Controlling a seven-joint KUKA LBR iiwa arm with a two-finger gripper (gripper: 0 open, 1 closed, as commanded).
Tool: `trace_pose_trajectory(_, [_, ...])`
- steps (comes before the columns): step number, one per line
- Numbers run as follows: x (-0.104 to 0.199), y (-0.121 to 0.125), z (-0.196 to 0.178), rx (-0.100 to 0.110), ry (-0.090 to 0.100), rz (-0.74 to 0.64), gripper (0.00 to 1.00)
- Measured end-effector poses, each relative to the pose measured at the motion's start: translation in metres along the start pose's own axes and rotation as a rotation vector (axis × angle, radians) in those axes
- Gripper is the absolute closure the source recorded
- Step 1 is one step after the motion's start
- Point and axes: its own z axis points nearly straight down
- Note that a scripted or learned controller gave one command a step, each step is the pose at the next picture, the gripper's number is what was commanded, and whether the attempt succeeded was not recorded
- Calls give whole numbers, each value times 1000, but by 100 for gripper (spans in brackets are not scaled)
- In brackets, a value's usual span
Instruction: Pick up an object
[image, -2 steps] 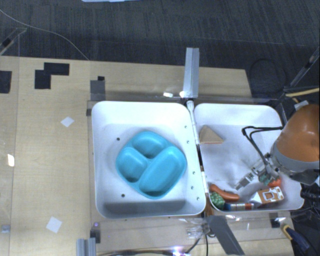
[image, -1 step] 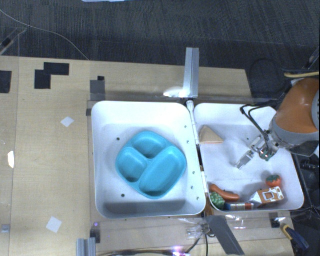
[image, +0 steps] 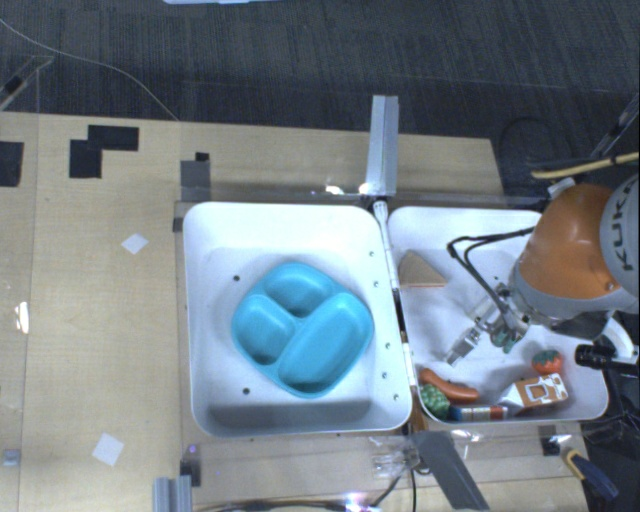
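— Where is the tool (image: 462, 348)?
— Over the right bin (image: 440, 305), low, above bare white floor. Whether it is spread or pressed together I cannot tell.
— And the things to pick?
— Along the near wall: a sausage (image: 450, 385), a green ball (image: 433, 400), a small carton (image: 541, 391), a tomato (image: 546, 361). A blue divided dish (image: 303, 328) lies in the left bin (image: 215, 250).

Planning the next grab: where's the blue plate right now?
In the camera view, the blue plate lies in the middle of the left bin, across the divider from the hand.
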Motion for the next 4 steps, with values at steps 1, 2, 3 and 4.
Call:
trace_pose_trajectory(1, [34,-10,-1,-5,-10,248,0])
trace_pose_trajectory(2, [-17,53,2,1,-1,485,0])
trace_pose_trajectory(3, [11,18,0,-3,-4,360,0])
trace_pose_trajectory(4, [-69,83,4,6,4,560,0])
